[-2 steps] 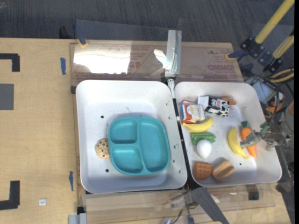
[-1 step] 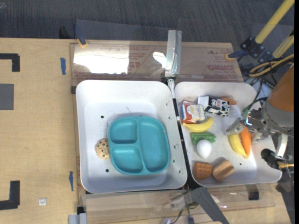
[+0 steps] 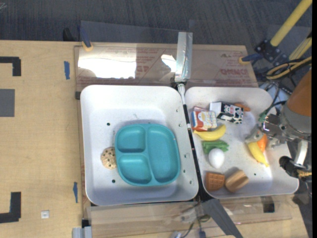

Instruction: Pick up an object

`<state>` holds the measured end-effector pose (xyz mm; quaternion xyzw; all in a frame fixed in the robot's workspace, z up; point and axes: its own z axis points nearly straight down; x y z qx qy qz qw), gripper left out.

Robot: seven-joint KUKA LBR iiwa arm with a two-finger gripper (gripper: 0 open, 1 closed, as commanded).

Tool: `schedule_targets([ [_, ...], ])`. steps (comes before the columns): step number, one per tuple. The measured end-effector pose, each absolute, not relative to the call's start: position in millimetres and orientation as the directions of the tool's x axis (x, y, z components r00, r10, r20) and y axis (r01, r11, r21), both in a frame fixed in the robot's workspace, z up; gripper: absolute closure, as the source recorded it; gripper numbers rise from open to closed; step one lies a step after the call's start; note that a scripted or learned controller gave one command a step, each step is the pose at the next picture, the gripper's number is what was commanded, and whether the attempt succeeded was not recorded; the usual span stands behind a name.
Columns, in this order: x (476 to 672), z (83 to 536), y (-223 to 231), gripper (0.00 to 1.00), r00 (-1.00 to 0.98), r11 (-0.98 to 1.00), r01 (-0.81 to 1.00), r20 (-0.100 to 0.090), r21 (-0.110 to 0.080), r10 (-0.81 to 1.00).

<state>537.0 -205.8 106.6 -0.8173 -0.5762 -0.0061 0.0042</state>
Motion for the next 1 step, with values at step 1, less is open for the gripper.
schedule_targets([
  [1,586.6,196.3,-135.7,1.00,0.273,-0.273,0.962,0.004,0.009,0.962],
])
